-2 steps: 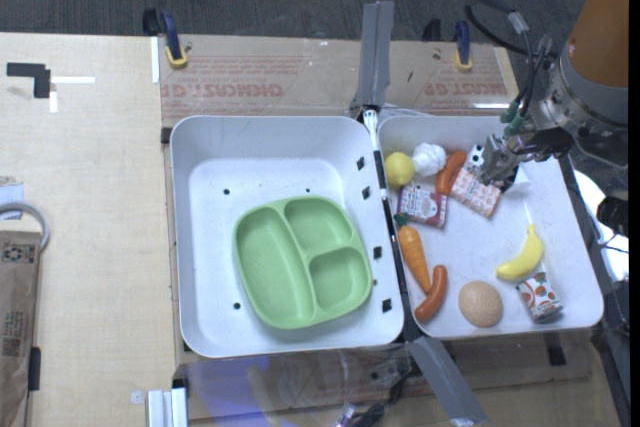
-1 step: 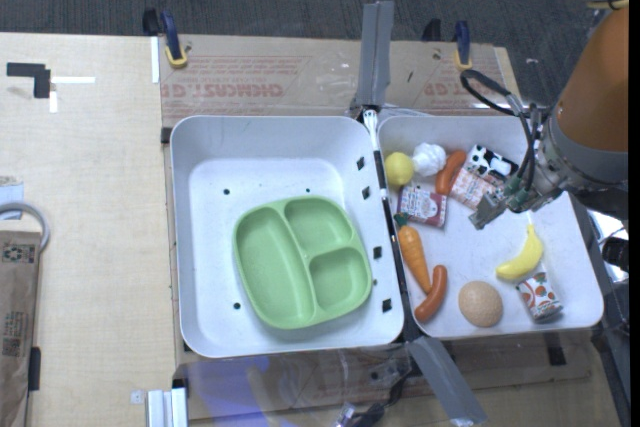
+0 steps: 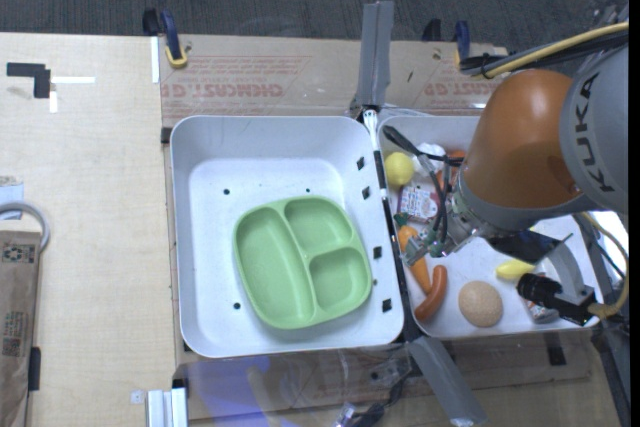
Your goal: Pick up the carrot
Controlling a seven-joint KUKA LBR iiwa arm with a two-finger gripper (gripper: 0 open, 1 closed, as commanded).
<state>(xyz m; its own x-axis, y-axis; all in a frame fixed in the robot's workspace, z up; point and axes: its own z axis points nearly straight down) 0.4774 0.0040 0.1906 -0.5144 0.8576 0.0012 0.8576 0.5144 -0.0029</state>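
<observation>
The carrot (image 3: 418, 273) is a short orange piece lying at the left side of the right bin (image 3: 520, 327), near the divider between the bins. My gripper (image 3: 436, 241) reaches down just above and to the right of it. The arm's orange band and wrist cover most of the gripper, and the carrot's upper end is partly hidden under the gripper parts. I cannot tell whether the gripper touches the carrot.
A green three-part plate (image 3: 300, 260) lies in the left bin (image 3: 200, 215). The right bin also holds a lemon (image 3: 398, 168), a reddish sausage (image 3: 433, 295), a tan egg (image 3: 480, 303), a yellow banana (image 3: 512, 268) and a packet (image 3: 415, 202).
</observation>
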